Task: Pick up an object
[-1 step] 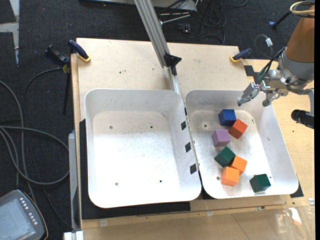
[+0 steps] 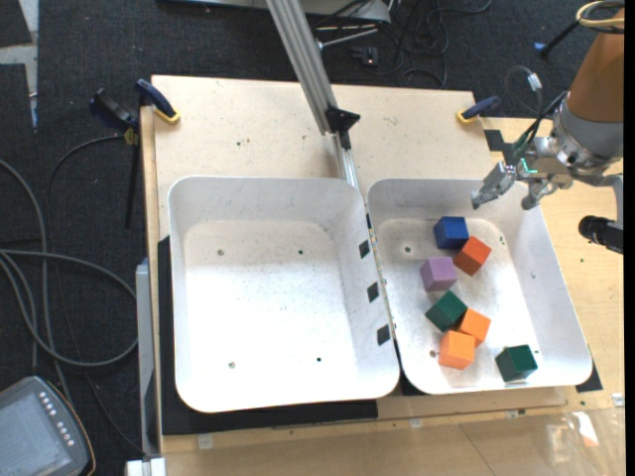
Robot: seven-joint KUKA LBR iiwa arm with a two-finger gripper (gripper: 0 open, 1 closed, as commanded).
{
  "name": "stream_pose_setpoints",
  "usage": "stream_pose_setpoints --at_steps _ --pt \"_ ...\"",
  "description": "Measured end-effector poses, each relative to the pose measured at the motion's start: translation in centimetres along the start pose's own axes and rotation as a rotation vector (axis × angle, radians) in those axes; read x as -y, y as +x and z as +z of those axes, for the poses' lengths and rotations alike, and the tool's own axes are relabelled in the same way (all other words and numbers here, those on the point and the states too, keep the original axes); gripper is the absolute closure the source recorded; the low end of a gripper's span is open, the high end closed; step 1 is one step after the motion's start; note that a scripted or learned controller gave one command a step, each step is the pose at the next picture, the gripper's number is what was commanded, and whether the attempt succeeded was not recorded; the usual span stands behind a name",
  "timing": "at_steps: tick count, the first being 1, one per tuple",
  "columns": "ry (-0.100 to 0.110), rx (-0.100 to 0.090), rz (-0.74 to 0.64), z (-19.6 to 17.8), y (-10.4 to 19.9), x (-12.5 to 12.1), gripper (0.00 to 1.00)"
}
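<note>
Gripper (image 2: 508, 188) hovering open over the right bin's (image 2: 556, 296) top edge, upper right of frame. Seven cubes (image 2: 458, 284) clustered inside it.

1. A pale wooden desk (image 2: 258, 127) sits on a dark floor (image 2: 69, 28); a silver pole (image 2: 303, 48) leans across its back.
2. Blue and yellow clamps (image 2: 154, 102) grip the desk's back corners.
3. Black cables (image 2: 40, 266) curl on the floor at the left; a grey screen box (image 2: 35, 434) sits in the near corner.

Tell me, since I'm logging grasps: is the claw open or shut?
Open: the claw has its two fingers spread apart with nothing between them, over the right bin's upper edge.
</note>
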State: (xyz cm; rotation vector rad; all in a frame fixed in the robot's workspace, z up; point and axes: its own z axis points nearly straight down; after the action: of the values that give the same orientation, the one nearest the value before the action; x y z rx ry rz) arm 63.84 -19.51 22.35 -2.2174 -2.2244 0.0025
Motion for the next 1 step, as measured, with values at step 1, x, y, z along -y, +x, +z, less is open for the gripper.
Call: stream_pose_setpoints --at_steps 1 --pt "0.002 -0.001 0.004 4.52 -0.06 0.67 0.00"
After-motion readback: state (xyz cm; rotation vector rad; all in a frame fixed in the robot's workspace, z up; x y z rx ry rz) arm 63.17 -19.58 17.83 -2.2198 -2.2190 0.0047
